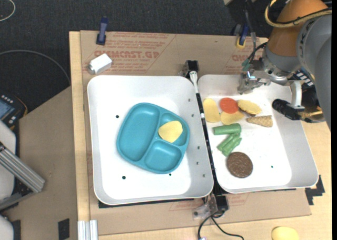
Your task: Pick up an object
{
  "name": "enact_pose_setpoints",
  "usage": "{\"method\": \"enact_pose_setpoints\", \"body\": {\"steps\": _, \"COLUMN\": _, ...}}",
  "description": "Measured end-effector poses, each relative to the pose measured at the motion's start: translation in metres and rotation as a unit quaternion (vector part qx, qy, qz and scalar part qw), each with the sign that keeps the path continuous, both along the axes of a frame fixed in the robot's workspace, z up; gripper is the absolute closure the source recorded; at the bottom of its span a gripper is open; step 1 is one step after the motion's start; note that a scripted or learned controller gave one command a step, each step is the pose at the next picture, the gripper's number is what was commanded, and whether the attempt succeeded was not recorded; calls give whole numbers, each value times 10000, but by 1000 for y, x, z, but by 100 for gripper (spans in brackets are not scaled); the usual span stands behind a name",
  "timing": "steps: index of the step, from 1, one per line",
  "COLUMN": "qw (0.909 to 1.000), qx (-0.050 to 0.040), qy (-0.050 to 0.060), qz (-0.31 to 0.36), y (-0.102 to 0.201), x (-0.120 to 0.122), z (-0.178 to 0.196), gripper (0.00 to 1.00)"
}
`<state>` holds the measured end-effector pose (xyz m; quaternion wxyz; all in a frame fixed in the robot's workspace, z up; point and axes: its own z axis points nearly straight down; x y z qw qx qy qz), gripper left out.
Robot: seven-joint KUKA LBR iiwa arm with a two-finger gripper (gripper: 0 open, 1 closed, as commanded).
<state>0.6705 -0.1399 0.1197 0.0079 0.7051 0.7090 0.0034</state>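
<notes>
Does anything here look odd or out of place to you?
Mostly tidy. One yellow piece lies alone in the blue tray in the left bin, while the other toy foods crowd together in the right bin. Nothing looks spilled or broken.

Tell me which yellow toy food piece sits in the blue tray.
The pale yellow piece in the blue divided tray's upper right compartment, left bin. The other yellow pieces lie in the right bin, flanking the red piece.

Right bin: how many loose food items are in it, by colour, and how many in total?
In the right bin:
Yellow: 2, pale piece and bun-like piece
Red: 1, round piece
Green: 2, upper and lower
Tan: 1, wedge
Brown: 1, round patty
Total: 7
</notes>
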Motion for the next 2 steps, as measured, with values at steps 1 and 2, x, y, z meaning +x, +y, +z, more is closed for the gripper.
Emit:
{"method": "enact_pose_setpoints", "body": {"steps": 1, "qw": 10000, "qx": -9, "qy": -16, "qz": 5, "y": 0, "x": 1, "z": 11, "gripper": 100}}
{"method": "enact_pose_setpoints", "body": {"steps": 2, "qw": 10000, "qx": -15, "qy": -30, "qz": 9, "y": 0, "x": 1, "z": 21, "gripper": 100}}
